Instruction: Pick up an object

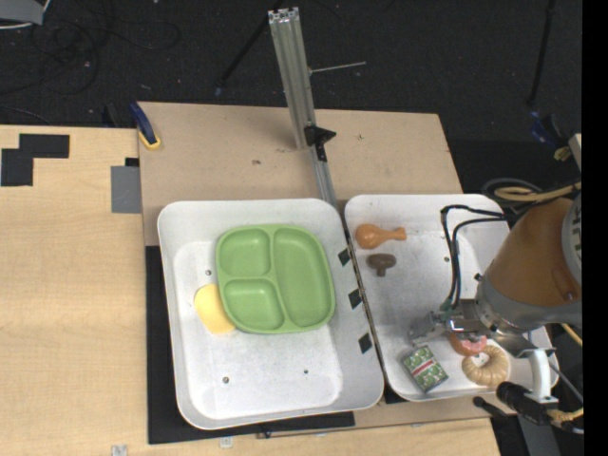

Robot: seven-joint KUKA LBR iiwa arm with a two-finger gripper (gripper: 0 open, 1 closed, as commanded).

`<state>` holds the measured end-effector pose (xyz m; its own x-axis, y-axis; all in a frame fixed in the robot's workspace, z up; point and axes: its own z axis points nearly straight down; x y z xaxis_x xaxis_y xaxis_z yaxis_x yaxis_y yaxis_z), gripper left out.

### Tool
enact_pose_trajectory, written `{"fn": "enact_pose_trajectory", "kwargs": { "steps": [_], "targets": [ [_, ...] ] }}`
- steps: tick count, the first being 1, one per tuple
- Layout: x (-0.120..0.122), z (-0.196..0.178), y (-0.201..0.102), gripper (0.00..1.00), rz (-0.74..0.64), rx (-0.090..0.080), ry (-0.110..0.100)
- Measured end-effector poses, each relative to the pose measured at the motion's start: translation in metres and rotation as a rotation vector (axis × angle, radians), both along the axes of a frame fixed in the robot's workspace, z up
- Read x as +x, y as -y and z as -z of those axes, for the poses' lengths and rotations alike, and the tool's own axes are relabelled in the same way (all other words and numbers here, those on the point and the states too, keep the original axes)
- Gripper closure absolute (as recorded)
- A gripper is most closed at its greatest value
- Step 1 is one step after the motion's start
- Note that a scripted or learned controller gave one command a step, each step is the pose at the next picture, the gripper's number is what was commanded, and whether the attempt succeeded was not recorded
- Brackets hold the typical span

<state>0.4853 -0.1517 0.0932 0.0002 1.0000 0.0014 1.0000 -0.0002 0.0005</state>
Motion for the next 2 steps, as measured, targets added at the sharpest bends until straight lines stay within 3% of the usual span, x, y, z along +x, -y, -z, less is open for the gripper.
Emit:
{"fn": "enact_pose_trajectory", "kwargs": {
  "steps": [1, 2],
  "targets": [
    [0.003, -0.016, 0.009, 1.00, 0.011, -0.018, 0.017],
    [0.002, -0.058, 0.014, 1.00, 0.004, -0.001, -0.001]
  ]
}}
